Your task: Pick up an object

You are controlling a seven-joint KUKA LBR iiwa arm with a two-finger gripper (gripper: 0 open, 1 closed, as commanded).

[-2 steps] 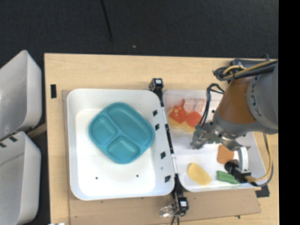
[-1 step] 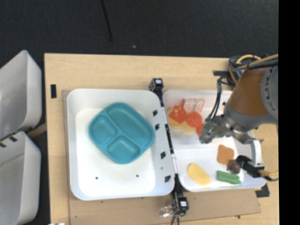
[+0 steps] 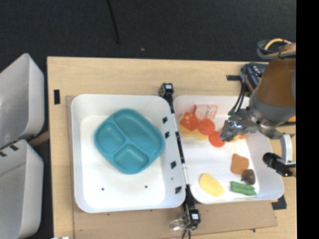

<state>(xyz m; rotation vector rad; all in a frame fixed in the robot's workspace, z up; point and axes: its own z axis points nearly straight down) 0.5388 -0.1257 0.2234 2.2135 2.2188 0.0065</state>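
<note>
The right bin (image 3: pixel 219 188) holds several toy foods: an orange-red cluster (image 3: pixel 191 123) with a pinkish clear piece (image 3: pixel 206 111) at the back, a red round piece (image 3: pixel 216 140), a brown-orange block (image 3: pixel 239 163), a dark brown lump (image 3: pixel 248 176), a yellow lemon shape (image 3: pixel 212 184) and a green pod (image 3: pixel 243 188). My gripper (image 3: pixel 229 132) hangs low in the right bin, right beside the red round piece and touching or nearly touching it. The arm's orange band (image 3: pixel 278 86) rises above it on the right.
The left bin (image 3: pixel 84 193) carries a teal divided plate (image 3: pixel 129 140). A hinge strip with black clips (image 3: pixel 175 148) separates the two bins. White boxes (image 3: pixel 17 113) stand off the bench at far left. Cables (image 3: pixel 249 78) run behind the arm.
</note>
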